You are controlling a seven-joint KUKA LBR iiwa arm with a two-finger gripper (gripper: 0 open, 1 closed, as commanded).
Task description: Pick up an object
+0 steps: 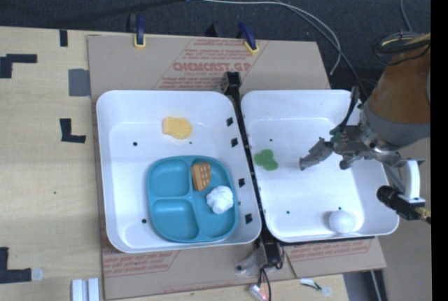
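Hovering over the right bin [350,107], the hand [316,154] points toward the middle divider; whether it is parted or closed I cannot tell, and nothing shows in its grip. Largest in the left bin [115,117] is the blue tray [175,212], carrying a waffle piece [201,176] and a white crumpled lump [220,199]. A yellow piece [178,127] lies on that bin's floor. Nearest the hand is the green object [265,160], flat on the right bin's floor, probably light and soft; take it across its narrow width. A white ball [342,221] sits near the front wall and would likely roll away.
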